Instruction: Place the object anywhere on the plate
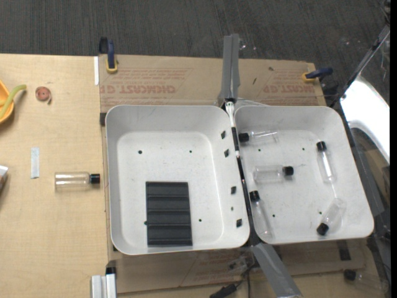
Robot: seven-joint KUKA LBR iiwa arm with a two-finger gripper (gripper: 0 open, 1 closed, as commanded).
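Five clear vials (273, 174) lie in the right bin (347, 135), spread from 11 to 5 o'clock. The dark ribbed plate (168, 214) sits bare in the left bin (124, 129) at 6 o'clock. Transfer not started; pincer state cannot be determined.

Both bins (118, 166) were white, speckled with small dark dots. A ribbed black plate (167, 214) lay in the left one. The clear vials (273, 174) had black caps. The cardboard (161, 82) was brown with reddish lettering.
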